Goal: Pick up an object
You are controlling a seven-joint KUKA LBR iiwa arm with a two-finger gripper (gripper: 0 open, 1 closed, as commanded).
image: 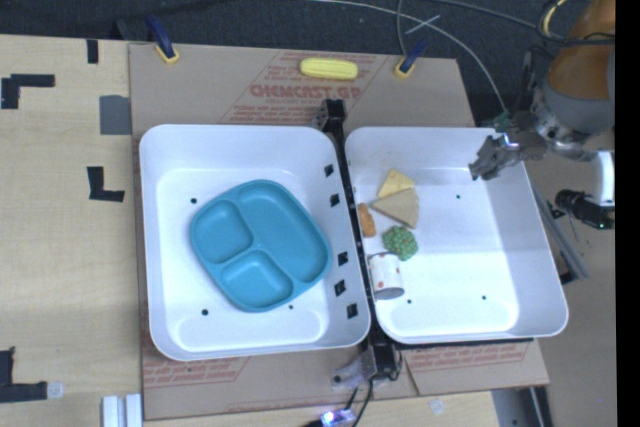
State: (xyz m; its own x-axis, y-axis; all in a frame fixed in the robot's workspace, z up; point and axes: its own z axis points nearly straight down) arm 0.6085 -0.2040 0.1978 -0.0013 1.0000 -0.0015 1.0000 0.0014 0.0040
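Note:
The right bin [500,315] holds several small items along its left side: a yellow cheese wedge [395,183], a tan sandwich-like wedge [399,207], a small orange piece [366,220], a green broccoli-like piece [401,242] and a white cylinder can [385,276]. My gripper [490,158] hovers at the bin's upper right rim, well away from those items, and nothing shows between its fingers. The left bin [160,165] holds a blue divided plate [260,244].
A yellow banana-shaped object [328,68] lies on the cardboard behind the bins. Blue-and-yellow clamps [160,42] [409,59] hold the cardboard. Cables run across the dark floor behind. The right bin's middle and right floor is bare white.

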